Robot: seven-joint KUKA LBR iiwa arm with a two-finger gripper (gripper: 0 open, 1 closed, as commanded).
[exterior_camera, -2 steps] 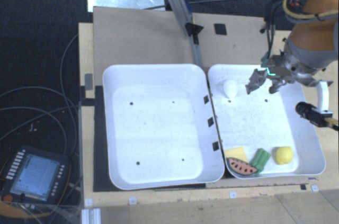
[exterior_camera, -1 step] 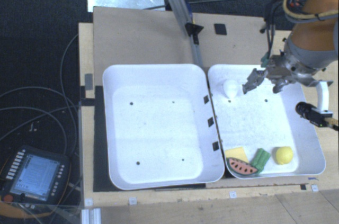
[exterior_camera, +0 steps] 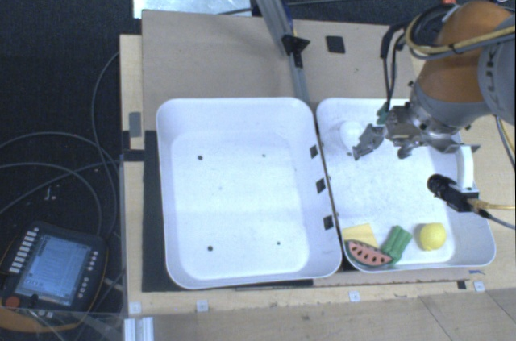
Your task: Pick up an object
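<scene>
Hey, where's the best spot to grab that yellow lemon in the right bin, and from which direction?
Probably grip the lemon across its rounded middle, coming straight down from above. It lies apart from the green toy on its left, so fingers should fit on both sides.

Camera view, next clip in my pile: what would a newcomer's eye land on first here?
First the grey arm with its orange band, reaching in from the right, its claw hanging over the far part of the right bin. Next, the colourful cluster along that bin's near edge: a watermelon slice, a yellow wedge, a green piece and a yellow lemon. A control pendant lies on the floor at lower left.
</scene>
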